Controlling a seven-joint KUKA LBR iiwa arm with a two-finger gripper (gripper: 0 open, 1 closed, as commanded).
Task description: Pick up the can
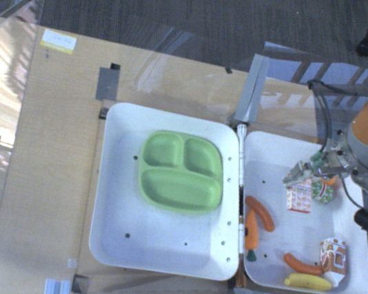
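Fingers are hanging parted and empty over the right bin's far end, mid-approach, I'd say, while the can is lying well apart by the near wall, calling for a reach across and a descent.

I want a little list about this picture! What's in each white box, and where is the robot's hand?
left bin: a green divided plate, three sections, nothing on it
right bin: toy food and small packs
near the divider: a sausage and a carrot
front right corner: a can, another sausage, a banana
back of right bin: a white and red packet
gripper: low over the back of the right bin, close to the packet
can: apart from the gripper, not picked up
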